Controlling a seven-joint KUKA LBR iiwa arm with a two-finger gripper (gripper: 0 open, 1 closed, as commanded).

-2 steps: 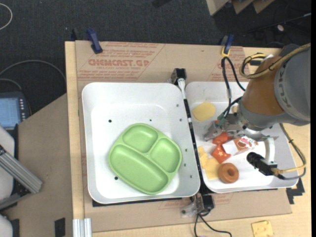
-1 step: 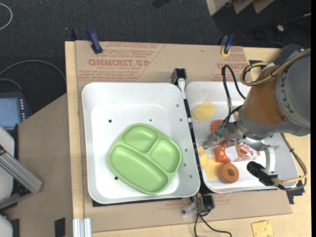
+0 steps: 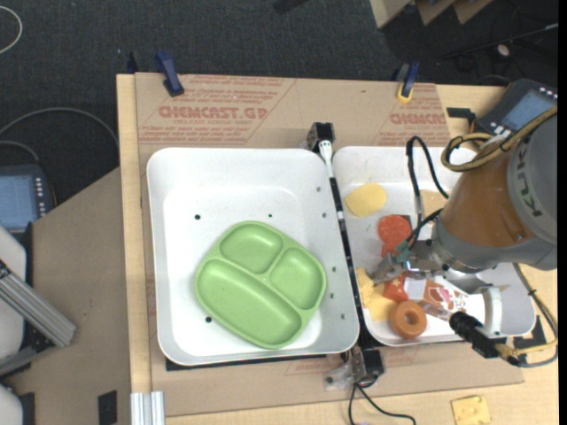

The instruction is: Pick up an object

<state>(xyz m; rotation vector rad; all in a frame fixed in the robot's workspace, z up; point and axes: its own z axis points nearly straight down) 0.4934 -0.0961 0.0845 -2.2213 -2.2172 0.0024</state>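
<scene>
Robot arm (image 3: 496,211) reaching from the frame's right into the right bin (image 3: 518,321), its gripper (image 3: 396,268) low among small toy foods beside a red piece (image 3: 394,228), grip state impossible to tell, while a green divided plate (image 3: 260,282) lies in the left bin (image 3: 177,237).

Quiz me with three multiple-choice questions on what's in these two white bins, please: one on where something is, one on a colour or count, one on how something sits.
1. Where does the green tray lie?
A. left bin
B. right bin
C. on the floor

2. How many sections does that tray have?
A. one
B. three
C. six

3. How does the tray sit?
A. flat, open side up
B. flipped face down
C. standing on edge

Answers:
1 A: it rests on the floor of the left bin, apart from the food toys in the right bin.
2 B: ridges split it into one long section and two smaller ones.
3 A: its hollow sections face the camera.
</scene>
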